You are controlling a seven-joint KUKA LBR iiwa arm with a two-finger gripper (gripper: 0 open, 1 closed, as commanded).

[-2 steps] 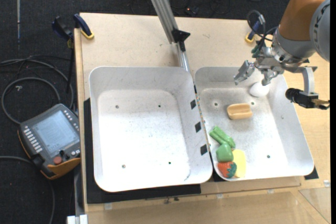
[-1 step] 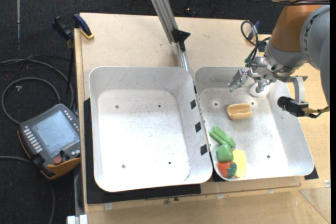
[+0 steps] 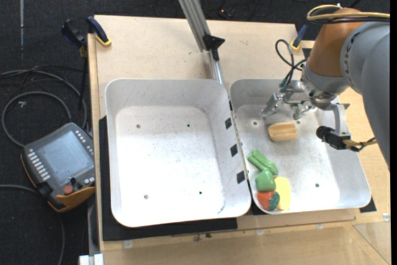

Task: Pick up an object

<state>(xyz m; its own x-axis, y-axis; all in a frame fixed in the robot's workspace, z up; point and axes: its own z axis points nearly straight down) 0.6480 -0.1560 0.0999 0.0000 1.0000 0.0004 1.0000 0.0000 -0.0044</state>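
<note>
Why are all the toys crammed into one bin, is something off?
Nothing looks spilled or broken. The tan block lies below the gripper; the green pieces, yellow piece and red piece huddle in the right bin's near corner.

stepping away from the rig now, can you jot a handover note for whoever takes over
Gripper: low in the right white bin, just above the tan wooden block; nothing visibly held, and whether the jaws are open or shut is unclear.
Things: the tan block lies on the right bin's floor near its middle. A green plastic piece, a yellow piece and a red piece sit clustered at that bin's front left corner. The left white bin sits alongside.
Done: approach toward the block.
Left: grasp and lift an object.
</note>
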